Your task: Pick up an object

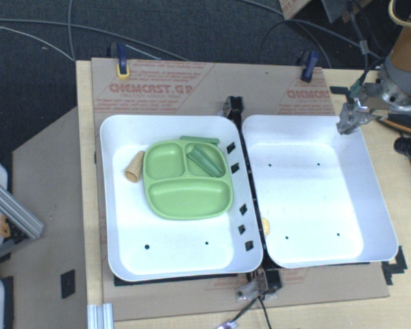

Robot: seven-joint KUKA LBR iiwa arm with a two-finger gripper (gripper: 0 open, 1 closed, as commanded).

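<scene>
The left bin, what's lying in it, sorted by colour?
Green: 3, the divided plate, a dark green piece lying in its top right compartment, and a flat strip at its far edge.
Tan: 1, the cone.
Total: 4.

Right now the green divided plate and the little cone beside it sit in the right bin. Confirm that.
Not quite: the camera view shows the green divided plate and the cone beside it in the left bin, not the right bin.

plate (185, 201): smooth green plastic, faint sheen
bins (315, 204): smooth white plastic
tabletop (157, 81): matt brown cardboard, printed
claw (349, 118): dull grey metal
</scene>
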